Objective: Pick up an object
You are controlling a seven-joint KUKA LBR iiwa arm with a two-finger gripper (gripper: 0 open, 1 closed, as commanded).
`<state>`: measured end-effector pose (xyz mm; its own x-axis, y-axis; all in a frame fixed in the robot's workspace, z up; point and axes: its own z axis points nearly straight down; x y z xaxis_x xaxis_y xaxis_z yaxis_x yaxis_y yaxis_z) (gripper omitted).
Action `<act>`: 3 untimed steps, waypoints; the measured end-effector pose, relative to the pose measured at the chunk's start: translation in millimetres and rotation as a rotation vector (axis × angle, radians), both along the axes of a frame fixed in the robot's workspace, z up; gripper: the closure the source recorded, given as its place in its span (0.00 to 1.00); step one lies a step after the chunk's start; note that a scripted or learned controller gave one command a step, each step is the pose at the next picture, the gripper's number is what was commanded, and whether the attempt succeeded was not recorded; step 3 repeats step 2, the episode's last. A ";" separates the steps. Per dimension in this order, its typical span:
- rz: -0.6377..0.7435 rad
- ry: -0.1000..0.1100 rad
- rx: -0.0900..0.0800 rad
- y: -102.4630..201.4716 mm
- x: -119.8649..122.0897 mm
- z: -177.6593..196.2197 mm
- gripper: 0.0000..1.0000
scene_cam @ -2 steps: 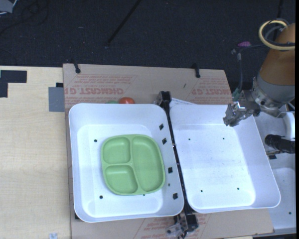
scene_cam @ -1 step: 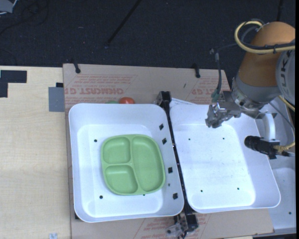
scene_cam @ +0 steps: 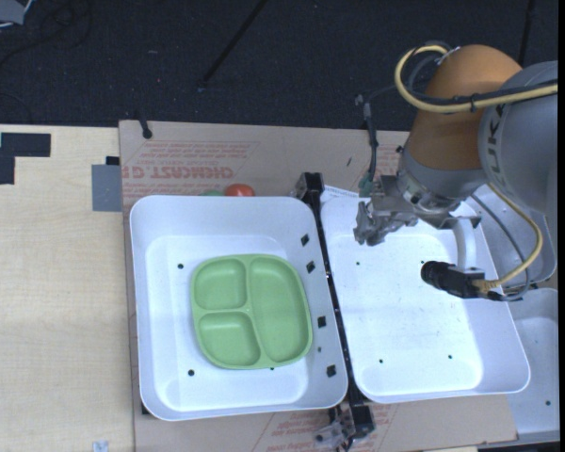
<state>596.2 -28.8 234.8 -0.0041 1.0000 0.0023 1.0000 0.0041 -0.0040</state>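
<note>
Two white bins, one green plate, arm over the right bin.

Nearest, the left bin holds a green divided plate lying flat in its middle. Farther back, the gripper hangs over the right bin, near its far-left corner; its finger spread cannot be made out, and nothing visibly sits in it. An orange-red object peeks from behind the left bin's far rim.

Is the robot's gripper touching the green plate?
Apart. The camera view shows the gripper over the right bin, while the green plate lies in the left bin, across the divider.
</note>
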 end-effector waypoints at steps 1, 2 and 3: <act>0.000 0.000 -0.001 51.2 11.1 -13.6 1.00; 0.000 -0.001 -0.001 102.9 24.4 -22.5 1.00; 0.000 -0.001 -0.001 102.9 24.4 -22.5 1.00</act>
